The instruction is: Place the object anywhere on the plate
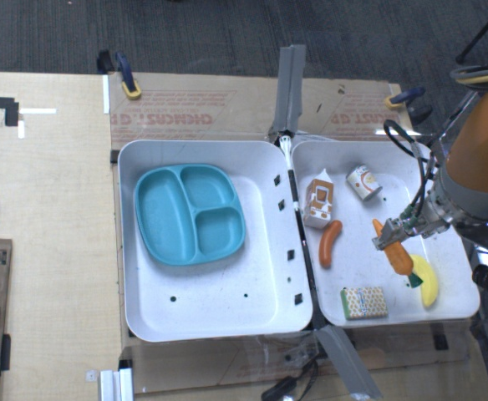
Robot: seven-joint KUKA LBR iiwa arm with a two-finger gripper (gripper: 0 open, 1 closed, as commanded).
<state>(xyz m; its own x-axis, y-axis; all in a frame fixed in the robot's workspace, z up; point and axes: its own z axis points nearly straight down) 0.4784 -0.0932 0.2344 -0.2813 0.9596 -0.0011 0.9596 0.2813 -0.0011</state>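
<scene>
Robot lab, clamped cardboard (pixel 227 107), white bins (pixel 135 249)

Plate (pixel 190 214) in left bin (pixel 144 307)

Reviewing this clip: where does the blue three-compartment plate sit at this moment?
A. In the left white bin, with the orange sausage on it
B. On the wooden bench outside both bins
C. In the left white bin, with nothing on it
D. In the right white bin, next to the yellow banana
C: the blue three-compartment plastic plate lies in the left white bin, all its compartments bare.
</scene>
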